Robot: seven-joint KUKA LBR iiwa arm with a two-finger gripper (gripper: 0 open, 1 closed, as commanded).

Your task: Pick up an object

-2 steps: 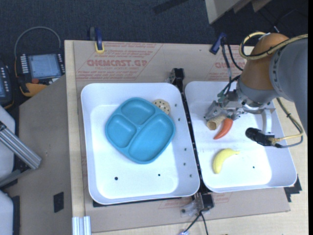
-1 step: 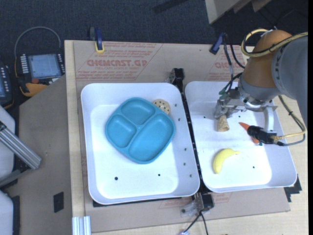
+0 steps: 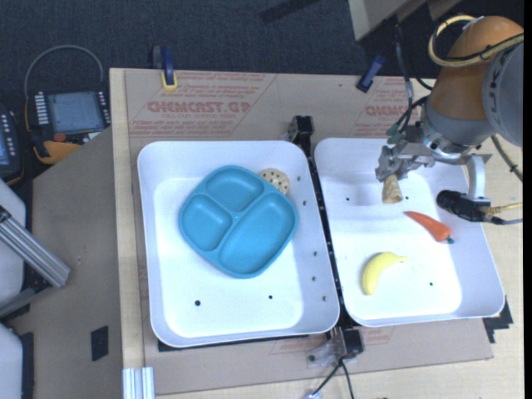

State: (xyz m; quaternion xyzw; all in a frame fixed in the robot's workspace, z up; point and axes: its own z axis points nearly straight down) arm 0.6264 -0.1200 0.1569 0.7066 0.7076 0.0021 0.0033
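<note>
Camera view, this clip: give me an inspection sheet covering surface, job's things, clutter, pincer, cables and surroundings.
Surface: left bin and right bin, side by side on a cardboard sheet.
Job's things: right bin holds banana, carrot, tan piece; left bin holds blue divided plate with cookie at its rim.
Clutter: nothing seen.
Pincer: pincer over the tan piece; hold unclear.
Cables: yellow loop on the arm.
Surroundings: handheld screen at left.

Two white bins are seen from above: a blue divided plate [image 3: 238, 220] in the left, a banana [image 3: 378, 270] and carrot [image 3: 429, 224] in the right.
</note>
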